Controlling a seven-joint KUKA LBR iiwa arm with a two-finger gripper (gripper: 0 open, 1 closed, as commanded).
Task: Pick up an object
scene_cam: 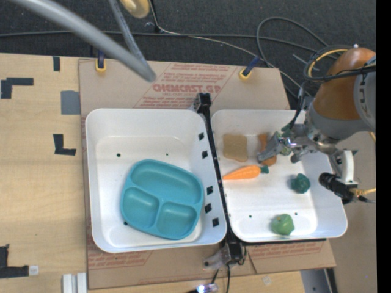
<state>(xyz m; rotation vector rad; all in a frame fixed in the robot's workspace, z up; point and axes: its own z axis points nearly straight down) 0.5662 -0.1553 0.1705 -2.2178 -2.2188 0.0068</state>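
Note:
In the right bin point(330, 224) lie an orange carrot with a green top point(241, 174), a tan square piece point(235, 146), a dark teal lump point(300, 183) and a green round object point(283, 224). My gripper point(270, 153) hangs low over the bin's back middle, just above the carrot's green end and right of the tan piece. A small orange object point(263, 140) peeks out beside the gripper, partly hidden by it. Nothing can be seen held.
The left bin point(104, 133) holds a teal divided plate point(162, 198). A black divider point(211, 163) runs between the bins. The arm's orange band point(345, 84) and grey wrist stand over the right bin's far right corner. Cables loop behind the bins.

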